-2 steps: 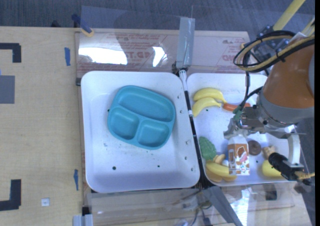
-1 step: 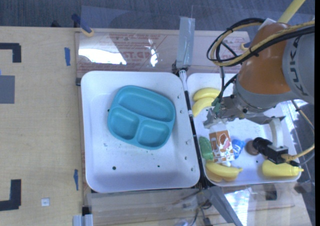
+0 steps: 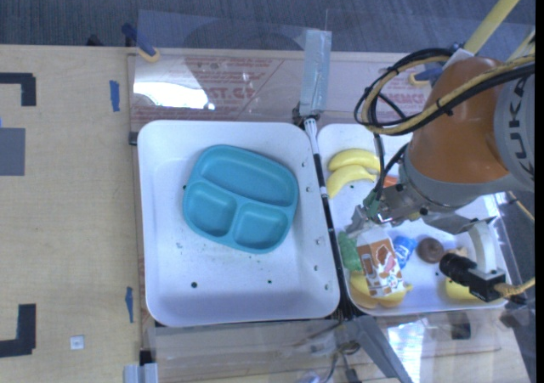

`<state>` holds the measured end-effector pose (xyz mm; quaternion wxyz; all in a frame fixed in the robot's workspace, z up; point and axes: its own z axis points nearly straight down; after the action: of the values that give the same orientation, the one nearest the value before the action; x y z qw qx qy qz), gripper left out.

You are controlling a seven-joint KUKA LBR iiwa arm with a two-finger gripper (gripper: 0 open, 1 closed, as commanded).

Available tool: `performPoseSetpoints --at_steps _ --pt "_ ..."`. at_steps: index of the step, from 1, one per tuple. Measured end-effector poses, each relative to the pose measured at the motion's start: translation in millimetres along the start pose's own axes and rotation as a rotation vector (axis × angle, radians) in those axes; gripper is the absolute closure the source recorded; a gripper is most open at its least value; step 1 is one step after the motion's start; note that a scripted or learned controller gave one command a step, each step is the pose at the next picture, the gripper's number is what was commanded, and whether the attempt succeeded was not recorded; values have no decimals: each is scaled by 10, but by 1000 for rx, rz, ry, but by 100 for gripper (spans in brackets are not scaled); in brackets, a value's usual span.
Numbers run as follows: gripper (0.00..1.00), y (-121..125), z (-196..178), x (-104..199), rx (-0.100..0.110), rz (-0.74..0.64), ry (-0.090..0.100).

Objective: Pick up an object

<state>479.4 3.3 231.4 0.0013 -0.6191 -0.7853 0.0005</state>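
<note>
My gripper (image 3: 372, 210) hangs low over the middle of the right bin (image 3: 333, 145), under the grey arm with its orange band (image 3: 463, 131). Two yellow bananas (image 3: 350, 168) lie just to its upper left. Right below the gripper lies a small packet with a brown and white label (image 3: 381, 264), resting on another yellow piece (image 3: 384, 294). A green item (image 3: 348, 251) lies to the packet's left. To its right are a small blue thing (image 3: 404, 248) and a brown round thing (image 3: 431, 250). Nothing shows between the gripper's tips.
The left bin (image 3: 161, 228) holds a blue three-compartment plate (image 3: 240, 198). A yellow item (image 3: 456, 290) lies at the right bin's front right. The ridge where the two bins meet (image 3: 321, 203) runs just left of the gripper. A clear plastic sheet (image 3: 229, 84) lies behind the bins.
</note>
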Motion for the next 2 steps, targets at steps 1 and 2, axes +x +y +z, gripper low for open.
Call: performPoseSetpoints --at_steps 1,2 --pt "100 922 50 172 -1 -50 -1" --pt "100 336 489 -390 4 -71 -2"
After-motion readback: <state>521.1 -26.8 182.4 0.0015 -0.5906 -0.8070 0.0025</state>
